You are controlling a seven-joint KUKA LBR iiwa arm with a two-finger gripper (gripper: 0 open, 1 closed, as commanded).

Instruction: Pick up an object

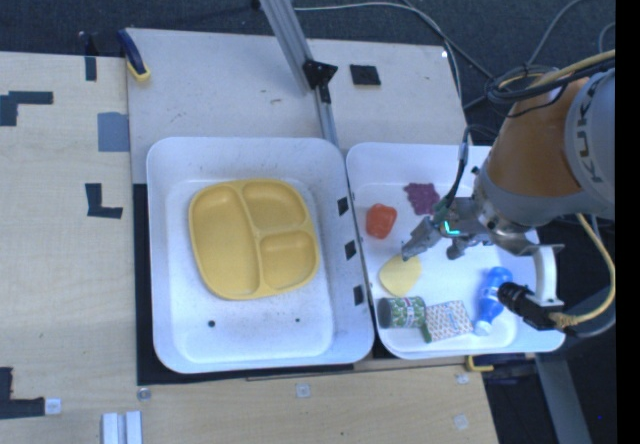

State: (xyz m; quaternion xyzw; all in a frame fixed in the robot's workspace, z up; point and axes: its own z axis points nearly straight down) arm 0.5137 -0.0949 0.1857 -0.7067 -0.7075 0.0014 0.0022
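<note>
Gripper (434, 240) hangs in the right bin (500, 157), fingers spread wide, nothing between them, just above the pale yellow lemon-like object (400, 276). Best move, I judge: drop straight down, centre fingers either side of its round body, close slowly so it won't squirt out. Yellow piece is smooth, rounded, lying near the bin's left wall, between orange-red object (380, 221) and patterned green packet (404, 313).
</note>
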